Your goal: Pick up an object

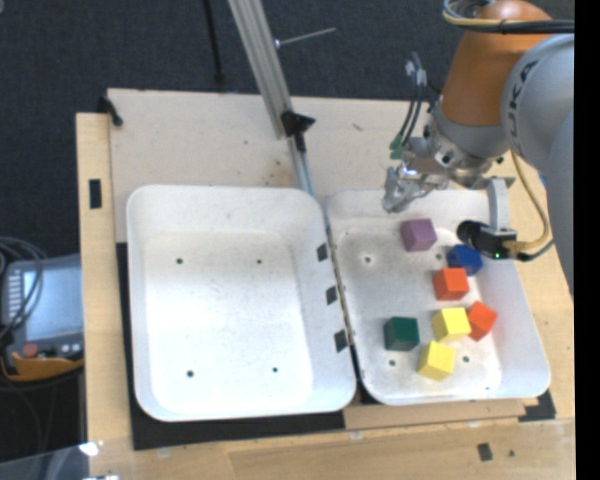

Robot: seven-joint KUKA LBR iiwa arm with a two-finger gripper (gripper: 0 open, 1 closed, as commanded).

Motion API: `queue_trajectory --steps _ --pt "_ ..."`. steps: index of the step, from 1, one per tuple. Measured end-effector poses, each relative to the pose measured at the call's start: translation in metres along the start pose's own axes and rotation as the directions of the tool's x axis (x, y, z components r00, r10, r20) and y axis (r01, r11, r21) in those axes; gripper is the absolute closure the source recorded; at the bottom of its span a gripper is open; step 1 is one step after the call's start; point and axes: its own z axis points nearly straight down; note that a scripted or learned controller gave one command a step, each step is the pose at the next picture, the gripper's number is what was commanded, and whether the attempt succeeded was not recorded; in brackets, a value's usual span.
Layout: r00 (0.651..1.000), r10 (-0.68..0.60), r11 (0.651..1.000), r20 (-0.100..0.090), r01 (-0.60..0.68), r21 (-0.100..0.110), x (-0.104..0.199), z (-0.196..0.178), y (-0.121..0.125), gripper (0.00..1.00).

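Note:
Several small blocks lie in the right bin [380, 388]: a purple block [417, 234] near the back, a blue one [465, 258], an orange one [451, 283], another orange one [482, 319], two yellow ones [451, 323] [437, 359] and a dark green one [401, 332]. My gripper [398, 197] hangs over the back edge of the right bin, just up and left of the purple block, with nothing visible between its fingers. The fingers point down and their gap is hard to make out.
The left bin [150, 268] stands beside the right one on the wooden bench. A slanted aluminium rail [265, 58] reaches down to the seam between the bins. A grey device [40, 313] sits off the bench's left side.

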Motion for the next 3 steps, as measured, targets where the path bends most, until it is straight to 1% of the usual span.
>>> queue_trajectory --steps 1,3 --pt "1.0 -0.001 1.0 0.0 0.001 0.001 0.056 0.006 -0.001 1.0" --pt "1.0 -0.002 1.0 0.0 0.002 -0.002 0.151 -0.016 -0.01 1.0"
